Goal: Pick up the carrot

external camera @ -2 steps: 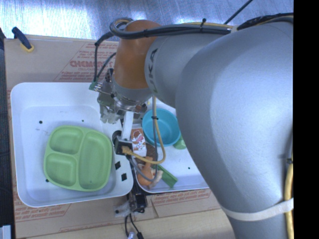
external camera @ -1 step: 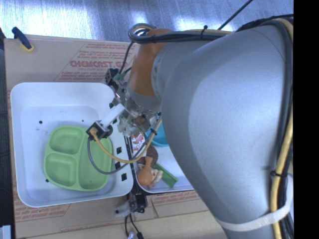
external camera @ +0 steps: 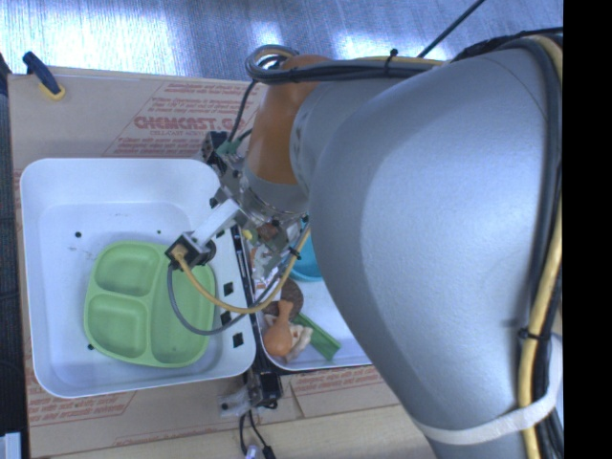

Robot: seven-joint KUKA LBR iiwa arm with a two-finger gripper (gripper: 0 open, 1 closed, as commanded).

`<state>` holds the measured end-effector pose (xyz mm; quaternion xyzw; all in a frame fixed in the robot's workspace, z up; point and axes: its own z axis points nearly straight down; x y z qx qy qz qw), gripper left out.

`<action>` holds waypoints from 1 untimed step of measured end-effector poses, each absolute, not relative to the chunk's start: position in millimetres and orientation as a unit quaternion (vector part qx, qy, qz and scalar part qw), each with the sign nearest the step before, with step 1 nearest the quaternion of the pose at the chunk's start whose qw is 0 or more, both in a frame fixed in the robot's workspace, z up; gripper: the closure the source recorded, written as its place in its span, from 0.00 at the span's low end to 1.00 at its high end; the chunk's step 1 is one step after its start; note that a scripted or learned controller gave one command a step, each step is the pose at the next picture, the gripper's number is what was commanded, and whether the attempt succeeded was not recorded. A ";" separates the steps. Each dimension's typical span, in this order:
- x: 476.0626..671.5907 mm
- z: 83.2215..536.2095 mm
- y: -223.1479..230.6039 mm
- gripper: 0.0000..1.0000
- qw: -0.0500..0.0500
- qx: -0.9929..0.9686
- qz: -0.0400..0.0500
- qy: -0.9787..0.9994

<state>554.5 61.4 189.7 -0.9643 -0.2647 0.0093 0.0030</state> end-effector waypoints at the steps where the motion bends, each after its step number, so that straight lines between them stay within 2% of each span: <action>1: 558.3 102.7 110.7 0.00 0.003 -0.986 -0.007 -0.169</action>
